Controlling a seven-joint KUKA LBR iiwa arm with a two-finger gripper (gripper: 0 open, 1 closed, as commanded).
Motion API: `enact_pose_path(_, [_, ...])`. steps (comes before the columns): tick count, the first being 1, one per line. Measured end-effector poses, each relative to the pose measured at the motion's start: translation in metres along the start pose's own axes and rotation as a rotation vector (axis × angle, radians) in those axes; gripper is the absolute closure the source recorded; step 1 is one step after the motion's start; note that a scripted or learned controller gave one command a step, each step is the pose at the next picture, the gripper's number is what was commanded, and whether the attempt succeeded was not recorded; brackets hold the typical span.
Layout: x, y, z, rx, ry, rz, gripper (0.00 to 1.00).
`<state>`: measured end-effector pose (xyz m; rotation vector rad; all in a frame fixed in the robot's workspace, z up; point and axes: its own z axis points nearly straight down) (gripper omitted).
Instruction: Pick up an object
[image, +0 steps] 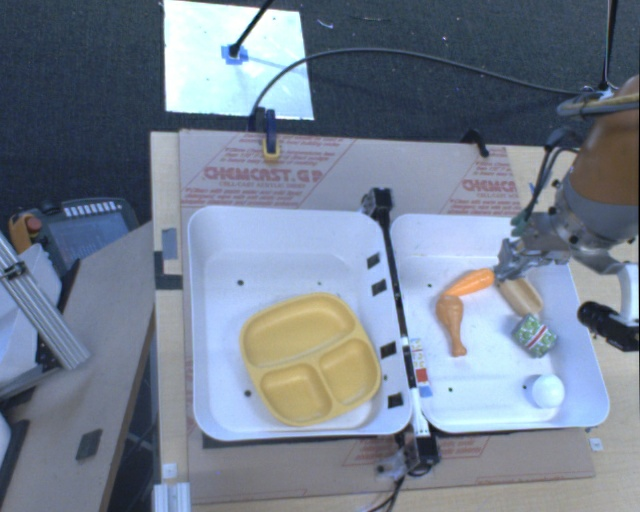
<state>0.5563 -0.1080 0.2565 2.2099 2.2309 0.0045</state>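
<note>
The right bin (430, 250) holds several small items. An orange carrot (468, 283) lies near its middle, with a tan drumstick (452, 322) just below it. A light brown bread roll (521, 296) sits to the carrot's right. Farther front are a green patterned piece (535, 335) and a white ball (546, 390). My gripper (510, 264) reaches in from the right and hangs low over the spot where the carrot's right end meets the bread roll. Whether it touches either one is unclear from this angle.
The left bin (230, 240) carries a yellow divided plate (310, 355). A black strip (392, 300) runs along the seam between the bins. The arm's grey body and orange band (600, 170) stand over the right bin's far right corner. A black part (608, 325) juts in beside the right rim.
</note>
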Motion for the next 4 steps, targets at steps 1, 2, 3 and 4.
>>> enact_pose_path(1, [0.049,0.009,-0.003,0.000,0.000,0.000,1.00])
enact_pose_path(2, [0.103,0.022,0.008,0.001,0.001,-0.001,1.00])
enact_pose_path(3, [0.151,0.022,0.024,0.003,0.001,0.000,1.00])
enact_pose_path(4, [0.209,0.021,0.037,0.004,0.001,0.000,1.00])
